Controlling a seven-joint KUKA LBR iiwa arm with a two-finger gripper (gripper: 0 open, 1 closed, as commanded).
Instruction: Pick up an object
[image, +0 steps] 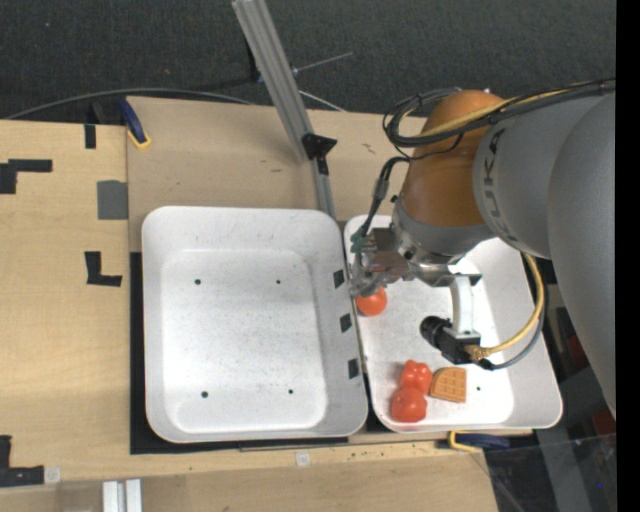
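Fingers (371, 283) around small orange-red ball (372, 302).

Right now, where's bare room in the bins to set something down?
The left bin offers bare floor wall to wall. The right bin is crowded: arm above, small orange ball under the gripper, red pieces and waffle near its front.

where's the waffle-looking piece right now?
The tan waffle piece lies in the right bin, near its front edge, right beside the two red pieces and below and to the right of the gripper in the camera view.
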